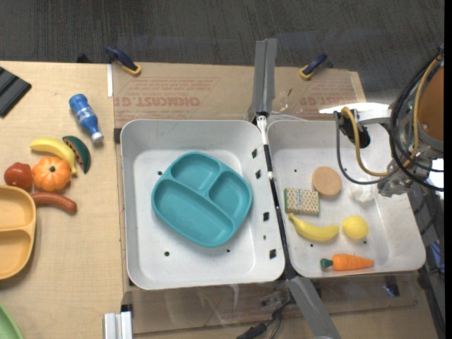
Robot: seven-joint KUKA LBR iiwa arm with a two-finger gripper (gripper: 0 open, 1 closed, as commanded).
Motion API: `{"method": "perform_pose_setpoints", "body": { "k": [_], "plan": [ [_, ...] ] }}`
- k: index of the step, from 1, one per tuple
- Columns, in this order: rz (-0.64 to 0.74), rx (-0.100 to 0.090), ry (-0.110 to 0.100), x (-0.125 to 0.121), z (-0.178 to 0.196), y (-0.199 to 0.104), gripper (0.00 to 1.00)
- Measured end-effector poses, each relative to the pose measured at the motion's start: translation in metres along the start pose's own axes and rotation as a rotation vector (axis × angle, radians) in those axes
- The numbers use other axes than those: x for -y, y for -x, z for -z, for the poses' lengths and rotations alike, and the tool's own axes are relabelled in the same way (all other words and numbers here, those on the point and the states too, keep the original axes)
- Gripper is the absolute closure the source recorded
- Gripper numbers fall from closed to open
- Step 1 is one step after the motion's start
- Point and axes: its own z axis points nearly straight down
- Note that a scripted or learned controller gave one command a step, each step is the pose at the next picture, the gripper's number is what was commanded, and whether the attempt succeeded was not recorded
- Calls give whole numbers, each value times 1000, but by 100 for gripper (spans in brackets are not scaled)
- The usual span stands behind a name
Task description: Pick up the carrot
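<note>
Carrot first: the small orange plastic carrot with a green top (347, 263) lies flat in the right-hand white bin (395, 256), close to its near wall, long axis roughly along that wall, green end pointing left. Just beyond it sit a yellow toy banana (315, 229) and a yellow lemon (355, 227), near but apart. The grey gripper (395, 184) hangs at the bin's right side, beyond the carrot; I cannot tell its opening. Open floor lies to the carrot's right.
</note>
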Motion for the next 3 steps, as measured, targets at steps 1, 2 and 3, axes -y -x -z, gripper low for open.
{"method": "perform_pose_setpoints", "body": {
  "k": [1, 2, 3],
  "plan": [
    [2, -5, 0, -42, 47, -5, 100],
    [-16, -8, -4, -46, 164, 14, 100],
    [-100, 0, 0, -15, 57, 1, 100]
  ]
}}
